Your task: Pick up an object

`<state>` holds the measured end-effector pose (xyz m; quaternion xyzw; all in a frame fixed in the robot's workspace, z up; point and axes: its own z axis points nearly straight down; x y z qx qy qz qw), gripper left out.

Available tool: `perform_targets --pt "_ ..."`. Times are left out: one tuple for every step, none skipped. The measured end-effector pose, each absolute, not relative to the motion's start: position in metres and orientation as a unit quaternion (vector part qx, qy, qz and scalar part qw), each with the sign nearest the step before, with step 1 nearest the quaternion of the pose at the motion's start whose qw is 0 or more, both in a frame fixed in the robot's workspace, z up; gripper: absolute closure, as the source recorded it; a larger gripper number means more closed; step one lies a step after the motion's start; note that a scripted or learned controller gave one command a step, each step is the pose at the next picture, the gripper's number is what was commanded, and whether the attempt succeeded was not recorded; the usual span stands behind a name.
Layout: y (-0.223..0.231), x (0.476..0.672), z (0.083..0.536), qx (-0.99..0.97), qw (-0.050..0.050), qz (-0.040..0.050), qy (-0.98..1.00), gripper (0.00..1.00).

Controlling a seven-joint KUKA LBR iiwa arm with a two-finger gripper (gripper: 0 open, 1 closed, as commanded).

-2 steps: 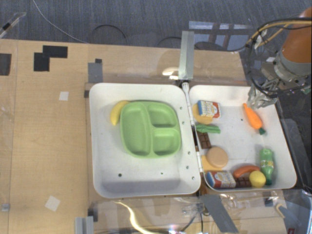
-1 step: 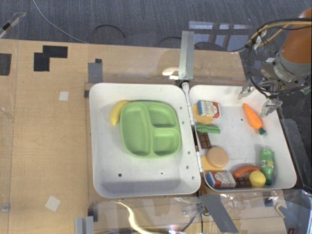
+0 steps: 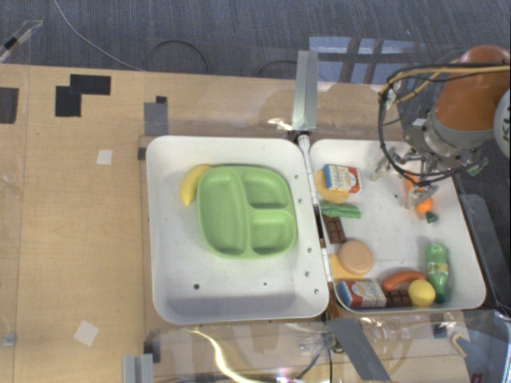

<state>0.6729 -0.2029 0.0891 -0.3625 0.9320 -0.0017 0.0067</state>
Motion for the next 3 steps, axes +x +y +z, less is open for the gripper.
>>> perform_targets --pt "-0.205 0.624 0.088 -0.362 0.005 -0.0023 0.932 0.00" --pt "-0.205 0.560 0.090 -0.346 0.006 -0.0028 0.938 0.00" --pt "-0.183 0.525 0.091 -0.312 0.009 -0.0050 0.950 0.00"
